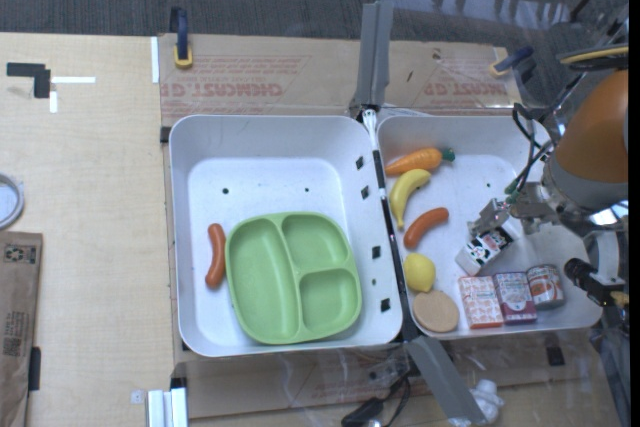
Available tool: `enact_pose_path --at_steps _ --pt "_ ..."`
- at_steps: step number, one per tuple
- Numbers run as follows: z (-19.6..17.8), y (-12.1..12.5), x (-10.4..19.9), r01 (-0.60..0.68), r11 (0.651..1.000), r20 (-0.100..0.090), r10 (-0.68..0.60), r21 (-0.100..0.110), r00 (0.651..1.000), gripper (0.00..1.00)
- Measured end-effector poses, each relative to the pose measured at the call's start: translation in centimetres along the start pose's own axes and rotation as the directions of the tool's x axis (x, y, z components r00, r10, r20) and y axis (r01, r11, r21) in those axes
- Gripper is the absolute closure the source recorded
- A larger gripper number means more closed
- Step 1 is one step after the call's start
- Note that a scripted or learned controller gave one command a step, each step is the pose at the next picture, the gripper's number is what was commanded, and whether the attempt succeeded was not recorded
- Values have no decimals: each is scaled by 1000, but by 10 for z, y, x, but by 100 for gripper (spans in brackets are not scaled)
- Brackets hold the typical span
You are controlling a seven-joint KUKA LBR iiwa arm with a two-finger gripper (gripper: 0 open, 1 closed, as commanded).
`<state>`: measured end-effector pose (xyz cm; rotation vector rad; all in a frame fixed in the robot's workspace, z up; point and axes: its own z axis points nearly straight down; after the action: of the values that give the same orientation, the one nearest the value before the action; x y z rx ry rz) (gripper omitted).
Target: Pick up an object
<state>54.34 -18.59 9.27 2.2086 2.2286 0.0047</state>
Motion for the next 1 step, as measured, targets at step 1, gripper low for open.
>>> enact_pose_path --at_steps 1 --pt "-4 0 0 -3 1000 -2 3 6 1000 100"
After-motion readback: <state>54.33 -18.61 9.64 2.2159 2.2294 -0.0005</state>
